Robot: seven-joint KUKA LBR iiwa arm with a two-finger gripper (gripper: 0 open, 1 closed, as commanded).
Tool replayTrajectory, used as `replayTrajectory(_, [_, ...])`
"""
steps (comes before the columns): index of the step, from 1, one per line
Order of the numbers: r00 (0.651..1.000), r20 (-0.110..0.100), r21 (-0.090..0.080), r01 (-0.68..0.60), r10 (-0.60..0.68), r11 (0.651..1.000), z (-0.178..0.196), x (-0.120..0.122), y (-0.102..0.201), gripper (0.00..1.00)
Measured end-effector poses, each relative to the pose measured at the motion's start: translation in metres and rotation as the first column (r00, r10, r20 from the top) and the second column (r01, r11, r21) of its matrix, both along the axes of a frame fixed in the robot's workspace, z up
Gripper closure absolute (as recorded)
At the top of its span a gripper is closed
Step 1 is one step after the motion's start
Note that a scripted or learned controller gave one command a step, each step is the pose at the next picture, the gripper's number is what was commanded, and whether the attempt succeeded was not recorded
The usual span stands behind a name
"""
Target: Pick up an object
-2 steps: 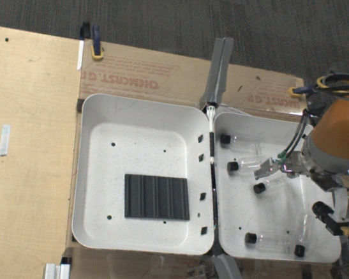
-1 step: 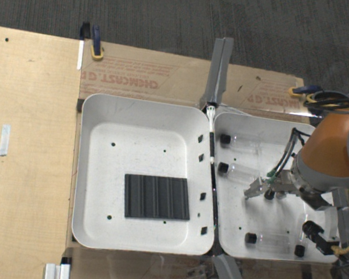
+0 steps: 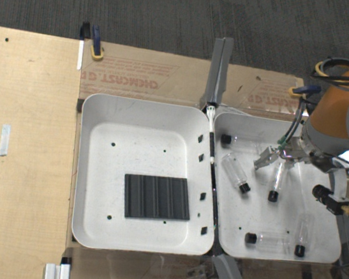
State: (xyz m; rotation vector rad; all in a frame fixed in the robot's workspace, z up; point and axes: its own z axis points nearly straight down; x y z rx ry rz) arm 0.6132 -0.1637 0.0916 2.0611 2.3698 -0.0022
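Bench inspection recorded two shallow white bins side by side on a brown cardboard sheet. The left bin held one dark ribbed rectangular pad, lying flat near the middle of its floor, slightly toward the near side.

The right bin held several clear plastic tubes with black caps. One tube lay at a slant near the bin's left wall, cap toward the near side. A second tube lay almost along the line of sight near the bin's centre, its black cap at the near end. A third tube lay crosswise close to the near rim, cap at its left end. A fourth tube stood just beside the right end of the third, cap at the near end. A small loose black cap rested near the far left corner of this bin.

The arm, grey with an orange band, reached in from the right above the right bin. The gripper was over the far half of that bin, just above the far end of the second tube. Its metal fingers appeared spread apart, and no object was seen between them. A blue-handled clamp sat on the far edge of the cardboard.
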Motion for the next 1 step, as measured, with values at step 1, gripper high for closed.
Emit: replayTrajectory(1, [1.0, 0.0, -0.002, -0.003, 0.003, 1.0, 0.0092, 0.0003, 0.0, 1.0])
